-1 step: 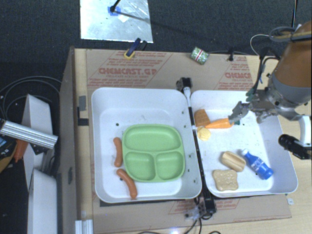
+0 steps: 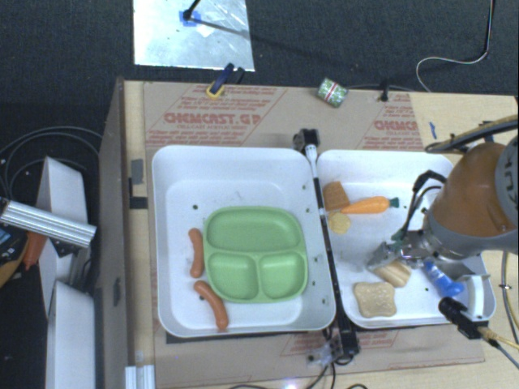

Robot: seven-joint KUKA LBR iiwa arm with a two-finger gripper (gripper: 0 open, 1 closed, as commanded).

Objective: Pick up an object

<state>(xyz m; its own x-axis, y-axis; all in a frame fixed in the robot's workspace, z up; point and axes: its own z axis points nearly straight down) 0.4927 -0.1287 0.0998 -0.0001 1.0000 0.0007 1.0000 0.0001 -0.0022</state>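
Here we see the gripper (image 2: 395, 259) low in the right bin (image 2: 369, 168), just above a tan bread roll (image 2: 394, 275); whether it grips anything, we cannot tell.

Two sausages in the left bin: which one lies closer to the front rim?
The lower sausage, angled by the green tray's front-left corner; the other sausage sits upright, farther back.

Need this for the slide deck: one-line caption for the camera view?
KUKA arm's gripper low in the right bin beside a bread piece and carrot; green tray and sausages in the left.
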